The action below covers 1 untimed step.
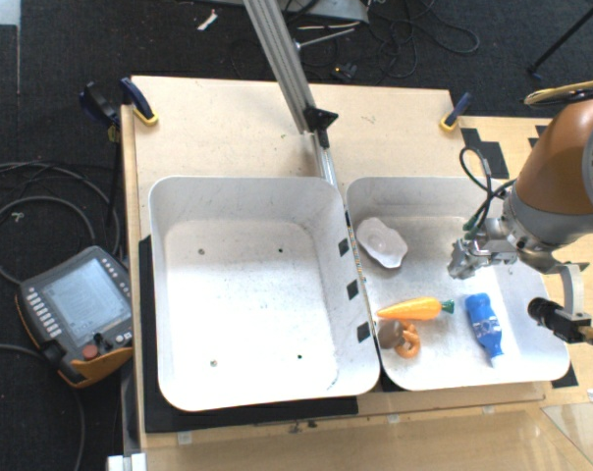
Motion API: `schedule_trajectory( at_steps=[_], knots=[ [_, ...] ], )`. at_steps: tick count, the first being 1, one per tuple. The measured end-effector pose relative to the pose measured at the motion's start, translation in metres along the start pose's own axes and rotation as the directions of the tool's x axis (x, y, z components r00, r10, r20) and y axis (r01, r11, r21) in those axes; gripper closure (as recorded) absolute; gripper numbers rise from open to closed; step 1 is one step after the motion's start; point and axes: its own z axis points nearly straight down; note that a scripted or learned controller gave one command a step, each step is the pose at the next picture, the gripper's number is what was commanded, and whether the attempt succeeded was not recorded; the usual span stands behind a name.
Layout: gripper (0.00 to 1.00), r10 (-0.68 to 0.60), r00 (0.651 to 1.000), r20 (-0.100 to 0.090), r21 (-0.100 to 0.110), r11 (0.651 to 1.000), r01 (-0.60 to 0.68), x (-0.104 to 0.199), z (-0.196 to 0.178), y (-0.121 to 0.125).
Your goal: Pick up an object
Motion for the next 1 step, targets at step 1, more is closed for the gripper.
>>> schedule_trajectory(
  at_steps=[1],
  knots=[
    [1.0,0.0,1.0,0.0,0.001,1.0,0.0,-0.0035,-0.0449,0.0073]
  ],
)
